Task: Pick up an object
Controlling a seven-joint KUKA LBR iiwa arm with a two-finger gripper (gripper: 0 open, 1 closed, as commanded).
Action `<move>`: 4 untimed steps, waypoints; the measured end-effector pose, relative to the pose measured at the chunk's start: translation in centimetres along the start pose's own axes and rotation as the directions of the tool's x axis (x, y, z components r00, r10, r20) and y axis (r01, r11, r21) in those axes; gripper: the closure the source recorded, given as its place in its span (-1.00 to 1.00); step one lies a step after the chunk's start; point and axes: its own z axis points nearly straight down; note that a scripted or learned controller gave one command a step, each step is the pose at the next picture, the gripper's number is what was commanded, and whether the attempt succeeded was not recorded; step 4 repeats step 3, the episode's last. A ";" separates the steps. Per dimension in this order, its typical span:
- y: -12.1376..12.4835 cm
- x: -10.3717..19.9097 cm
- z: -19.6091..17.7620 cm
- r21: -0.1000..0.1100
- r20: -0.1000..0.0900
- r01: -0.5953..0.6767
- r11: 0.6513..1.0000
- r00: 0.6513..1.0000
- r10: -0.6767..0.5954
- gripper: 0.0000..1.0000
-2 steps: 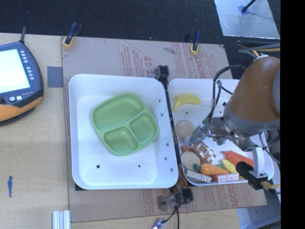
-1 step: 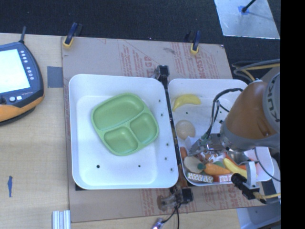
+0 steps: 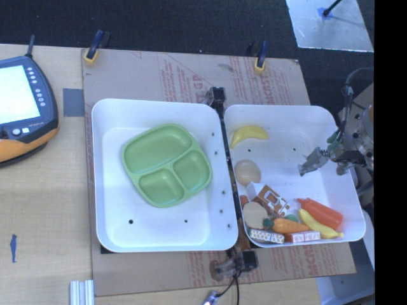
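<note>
- The right bin (image 3: 289,116) serves as the landmark; it sits touching the left bin (image 3: 105,170) along their shared edge
- The gripper (image 3: 316,161) hangs over the right bin's right half, above bare white floor; nothing is seen between its fingers
- A banana (image 3: 249,134) lies near the right bin's upper left corner; a pale egg-like piece (image 3: 247,169) lies just below it
- A heap of toy food fills the right bin's lower edge: a carrot (image 3: 287,225), a red-orange pepper (image 3: 321,212), a small brown-and-white box (image 3: 273,201)
- A green divided plate (image 3: 166,164) rests in the left bin
- A teach pendant (image 3: 22,110) lies well left of both bins
</note>
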 end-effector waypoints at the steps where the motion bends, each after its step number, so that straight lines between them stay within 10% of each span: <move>1: -1.7 5.5 8.9 0.004 -0.002 0.004 1.000 1.000 -0.004 -1.00; 2: -1.9 3.4 15.5 0.002 -0.005 0.006 1.000 1.000 -0.006 -1.00; 3: -1.9 3.4 14.4 0.003 -0.004 0.010 1.000 1.000 -0.010 1.00; 4: -1.9 3.4 14.4 0.003 -0.004 0.010 1.000 1.000 -0.010 1.00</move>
